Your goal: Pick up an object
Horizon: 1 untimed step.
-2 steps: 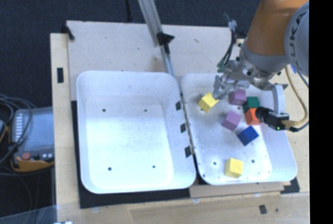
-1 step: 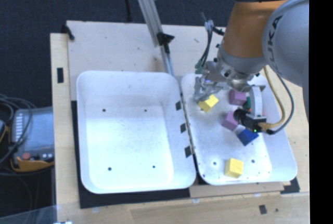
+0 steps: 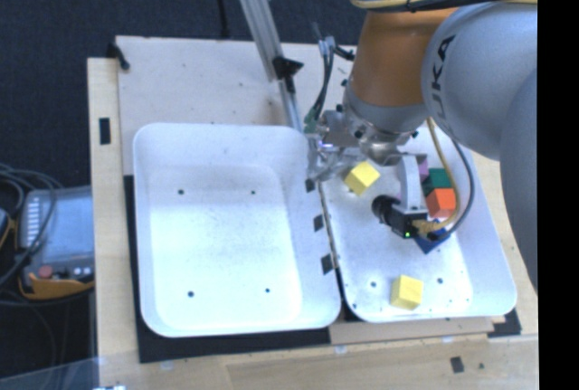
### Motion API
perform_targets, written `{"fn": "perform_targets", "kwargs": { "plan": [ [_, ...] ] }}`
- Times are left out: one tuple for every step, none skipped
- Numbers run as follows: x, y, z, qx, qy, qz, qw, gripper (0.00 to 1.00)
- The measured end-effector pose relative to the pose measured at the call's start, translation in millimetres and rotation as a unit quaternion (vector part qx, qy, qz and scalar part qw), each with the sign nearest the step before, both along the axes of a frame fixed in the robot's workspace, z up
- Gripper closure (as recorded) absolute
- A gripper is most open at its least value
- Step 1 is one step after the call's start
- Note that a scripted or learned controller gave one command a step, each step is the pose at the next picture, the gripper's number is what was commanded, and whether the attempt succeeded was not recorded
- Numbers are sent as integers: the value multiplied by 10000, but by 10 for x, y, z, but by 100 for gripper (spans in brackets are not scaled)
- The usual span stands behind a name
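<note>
Arm point(image 3: 425, 62) bends low over right bin point(image 3: 479, 289) (jaws' state: cannot tell)

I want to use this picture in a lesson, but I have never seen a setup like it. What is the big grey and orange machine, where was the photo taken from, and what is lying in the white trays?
The machine is a robot arm, grey with an orange band, reaching in from the right. The photo comes from one fixed camera above the bench, looking down at a slant. On the bench sit two shallow white bins side by side. In the right bin are two yellow blocks: one just below the arm's wrist, one near the front edge. A cluster of green, orange and blue blocks lies by a black part of the arm's tool. The tool sits over the right bin near the divide between the bins; I cannot tell whether it holds anything.
</note>
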<state>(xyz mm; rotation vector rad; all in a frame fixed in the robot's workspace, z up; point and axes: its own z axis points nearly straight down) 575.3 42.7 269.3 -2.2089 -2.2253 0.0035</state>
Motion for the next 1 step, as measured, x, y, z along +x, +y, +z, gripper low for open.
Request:
{"fn": "perform_targets", "kwargs": {
  "plan": [
    [-253, 483, -78, -9, -14, -1, 10000, 100]
  ]
}}
